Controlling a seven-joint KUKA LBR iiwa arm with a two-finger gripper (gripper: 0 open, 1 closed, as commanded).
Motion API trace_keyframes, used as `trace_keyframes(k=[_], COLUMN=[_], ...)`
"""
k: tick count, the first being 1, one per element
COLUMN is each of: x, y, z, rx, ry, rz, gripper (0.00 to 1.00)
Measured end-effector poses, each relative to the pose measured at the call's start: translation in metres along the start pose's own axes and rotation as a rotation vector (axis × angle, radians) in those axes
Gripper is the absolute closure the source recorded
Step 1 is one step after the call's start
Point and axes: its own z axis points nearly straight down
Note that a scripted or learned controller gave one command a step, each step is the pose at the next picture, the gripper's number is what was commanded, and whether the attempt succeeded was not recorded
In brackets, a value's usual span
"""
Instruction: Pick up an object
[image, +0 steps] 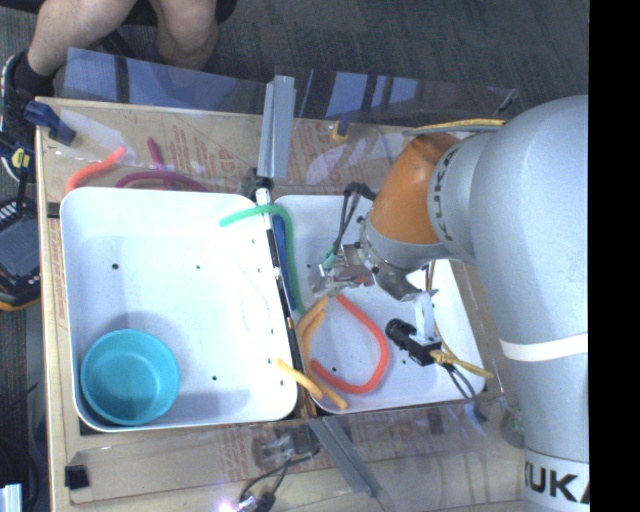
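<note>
Two shallow white bins side by side on the bench, seen from above at a slant. The left bin (68, 300) holds a round blue bowl (130, 377), upright, in its near left corner; the rest of its floor is bare white with a few dark dots. A green tube (284, 250) runs along the shared rim between the bins, and its paler end bends into the left bin's far right corner.

The right bin (455, 300) holds a red-orange tube (376, 345) and a yellow tube (318, 385). The yellow tube lies bent near the bin's left wall, one end crossing the rim towards the left bin.

The red-orange tube is thin, smooth and flexible. It curves into an open loop on the floor of the right bin, touching the yellow tube at the near side.

The gripper (338, 272) hangs low in the right bin, just over the upper end of the loop. Whether it is open or closed cannot be told, nor whether it touches the tube.

Behind the left bin, an orange tube (95, 168) and a magenta tube (160, 180) lie on the bench.
</note>
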Motion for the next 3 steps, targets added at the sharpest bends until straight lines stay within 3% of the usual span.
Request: trace_keyframes(k=[1,2,3], x=[0.0000,0.0000,0.0001], y=[0.0000,-0.0001,0.0000], z=[0.0000,-0.0094,-0.0095], rx=[0.000,0.002,0.002], ry=[0.000,-0.001,-0.001], rz=[0.000,-0.004,-0.005], gripper=[0.00,1.00,0.00])
